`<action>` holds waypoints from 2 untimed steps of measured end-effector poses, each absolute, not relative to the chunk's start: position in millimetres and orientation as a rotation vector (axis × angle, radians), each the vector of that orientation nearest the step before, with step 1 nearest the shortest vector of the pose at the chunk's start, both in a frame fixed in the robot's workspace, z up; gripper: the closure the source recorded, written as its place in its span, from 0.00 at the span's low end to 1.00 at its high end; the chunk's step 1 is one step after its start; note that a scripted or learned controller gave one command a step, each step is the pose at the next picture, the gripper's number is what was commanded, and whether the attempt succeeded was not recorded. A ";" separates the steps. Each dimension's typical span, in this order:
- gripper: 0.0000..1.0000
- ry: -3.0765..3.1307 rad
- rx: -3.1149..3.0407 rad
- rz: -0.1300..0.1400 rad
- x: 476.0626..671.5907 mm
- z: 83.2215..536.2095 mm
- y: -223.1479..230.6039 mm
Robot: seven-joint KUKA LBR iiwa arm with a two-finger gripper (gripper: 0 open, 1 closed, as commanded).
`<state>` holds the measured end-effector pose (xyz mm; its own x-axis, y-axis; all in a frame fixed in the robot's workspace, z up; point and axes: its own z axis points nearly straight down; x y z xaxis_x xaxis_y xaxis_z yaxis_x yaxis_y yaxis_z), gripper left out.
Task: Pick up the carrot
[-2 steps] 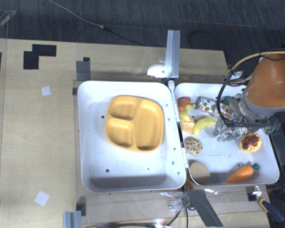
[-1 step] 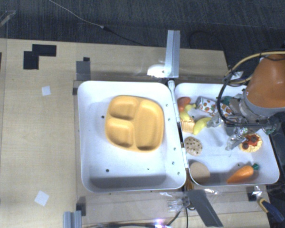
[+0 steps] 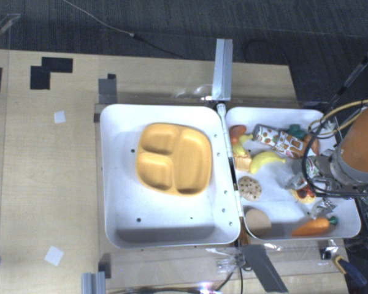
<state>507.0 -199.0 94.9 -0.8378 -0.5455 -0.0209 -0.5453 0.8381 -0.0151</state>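
Carrot (image 3: 311, 227) at bin's near edge; claw (image 3: 324, 207) just above.

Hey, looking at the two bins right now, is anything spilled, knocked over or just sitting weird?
Nothing looks spilled or damaged. The yellow divided plate sits slightly askew in the left bin. The right bin is crowded: the carrot lies against its near wall, close to the gripper, with a banana and cookie loose nearby.

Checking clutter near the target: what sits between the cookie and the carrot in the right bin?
In the camera view, a tan, egg-like item lies between the cookie and the carrot, nearer the cookie; beyond it, bare bin floor.
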 end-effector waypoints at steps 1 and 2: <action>0.00 3.000 -0.890 -0.004 499.1 94.5 -160.3; 1.00 2.990 -0.891 -0.012 502.6 106.6 -159.9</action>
<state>502.6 -159.9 106.6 -0.8366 -0.5476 -0.0188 -0.5474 0.8368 -0.0134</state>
